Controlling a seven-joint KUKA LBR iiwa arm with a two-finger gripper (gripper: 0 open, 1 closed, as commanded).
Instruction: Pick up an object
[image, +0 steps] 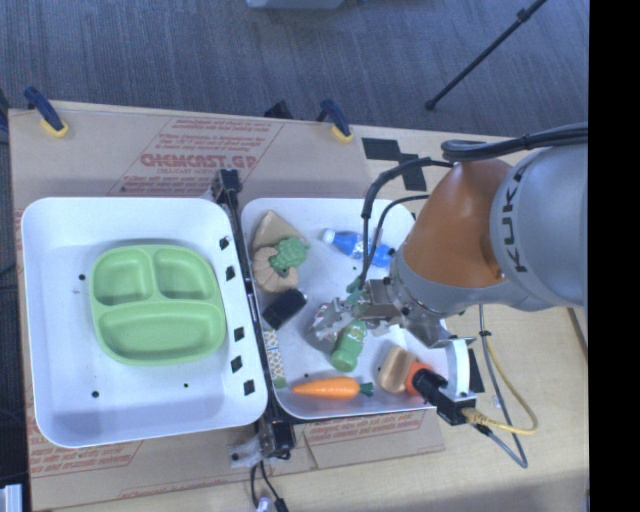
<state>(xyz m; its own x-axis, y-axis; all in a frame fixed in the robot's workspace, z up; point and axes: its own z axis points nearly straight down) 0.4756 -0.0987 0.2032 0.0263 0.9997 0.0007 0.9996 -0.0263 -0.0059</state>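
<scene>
My gripper (343, 318) is low in the middle of the right bin (300, 405), under the grey arm with its orange band (450, 235). Its metal tip sits right over the top end of a small green bottle (348, 348), which lies tilted on the bin floor. An orange carrot (325, 388) lies along the front wall. To the left is a black block (283, 307). A green toy (290, 253) rests on a tan piece (268, 262) at the back left. A blue bottle (350, 243) lies at the back, partly hidden by the arm.
The left bin (50, 300) holds a green divided plate (157, 302). A tan and orange object (402, 372) lies at the right bin's front right. Cables and a yellow cord (500, 425) trail over the bench on the right.
</scene>
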